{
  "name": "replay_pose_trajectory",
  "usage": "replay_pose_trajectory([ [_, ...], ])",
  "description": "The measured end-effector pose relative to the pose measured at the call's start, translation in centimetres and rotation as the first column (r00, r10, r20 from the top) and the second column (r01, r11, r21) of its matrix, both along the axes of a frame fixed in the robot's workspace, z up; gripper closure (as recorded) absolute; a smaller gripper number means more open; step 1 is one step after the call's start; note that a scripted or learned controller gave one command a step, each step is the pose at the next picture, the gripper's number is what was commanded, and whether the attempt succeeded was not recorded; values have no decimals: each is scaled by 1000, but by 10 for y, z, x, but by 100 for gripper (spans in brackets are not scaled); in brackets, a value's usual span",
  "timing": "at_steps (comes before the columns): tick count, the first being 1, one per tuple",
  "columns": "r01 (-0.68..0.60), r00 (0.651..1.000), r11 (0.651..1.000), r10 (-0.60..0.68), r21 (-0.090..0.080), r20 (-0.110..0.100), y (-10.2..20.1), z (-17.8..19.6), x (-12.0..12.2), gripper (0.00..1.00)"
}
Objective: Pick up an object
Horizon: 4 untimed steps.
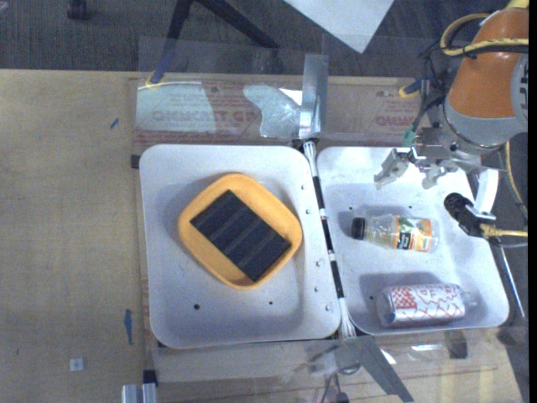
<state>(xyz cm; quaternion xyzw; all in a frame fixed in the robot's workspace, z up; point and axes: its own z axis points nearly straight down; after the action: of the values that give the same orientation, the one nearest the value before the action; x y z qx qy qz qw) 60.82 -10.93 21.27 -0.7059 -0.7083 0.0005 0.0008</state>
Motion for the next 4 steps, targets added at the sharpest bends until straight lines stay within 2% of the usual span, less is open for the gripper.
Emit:
replay_pose_trajectory([
  [1,-24,1000,1000,24,-1,7,-1,-124,-26,0],
  [2,-207,978,978,207,-2,5,10,-80,1,0],
  [3,-208,978,978,208,-2,5,10,-80,1,0],
  [4,-349,937,937,349,1,1,-4,-97,-48,0],
])
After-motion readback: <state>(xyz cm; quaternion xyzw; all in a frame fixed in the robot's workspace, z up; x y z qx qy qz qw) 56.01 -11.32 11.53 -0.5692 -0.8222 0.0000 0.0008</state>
